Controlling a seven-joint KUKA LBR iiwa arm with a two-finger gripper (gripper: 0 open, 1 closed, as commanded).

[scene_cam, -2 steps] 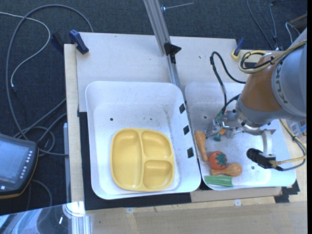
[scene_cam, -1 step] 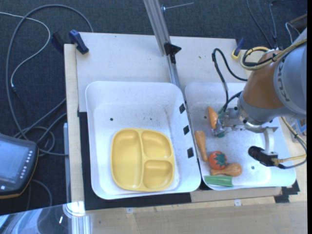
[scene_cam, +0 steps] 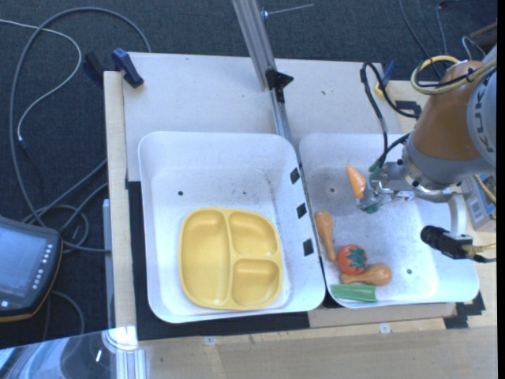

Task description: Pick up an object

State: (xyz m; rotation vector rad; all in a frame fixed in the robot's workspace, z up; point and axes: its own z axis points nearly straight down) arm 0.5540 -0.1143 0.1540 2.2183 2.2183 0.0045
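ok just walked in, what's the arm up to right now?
The grey KUKA arm's gripper is down in the right white bin, close beside a small orange carrot-shaped toy. Nothing visibly sits between its fingers, so no pick is confirmed. A longer orange carrot piece, a red tomato toy, a tan gourd-shaped toy and a green pod lie nearer the bin's front. The left white bin holds a yellow divided plastic tray.

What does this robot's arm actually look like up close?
The arm is thick and rounded, with an orange-tan band above a grey wrist. A black cable loops along it, with yellow cable coiled near the top. Its gripper is small, of grey metal, with a green spot beside it.
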